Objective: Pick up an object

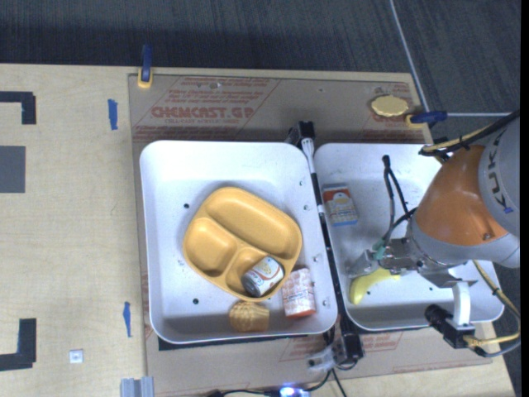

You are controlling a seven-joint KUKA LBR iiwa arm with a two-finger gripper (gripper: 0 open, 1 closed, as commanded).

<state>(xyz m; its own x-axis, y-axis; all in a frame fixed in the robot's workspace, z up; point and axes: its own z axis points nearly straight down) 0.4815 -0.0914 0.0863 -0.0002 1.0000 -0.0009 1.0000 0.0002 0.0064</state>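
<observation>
Banana in right bin, just beneath tool.

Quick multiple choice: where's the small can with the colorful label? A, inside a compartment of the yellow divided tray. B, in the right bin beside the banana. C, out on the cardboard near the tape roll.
A: the can lies on its side in a lower compartment of the yellow tray, which sits in the left bin.
</observation>
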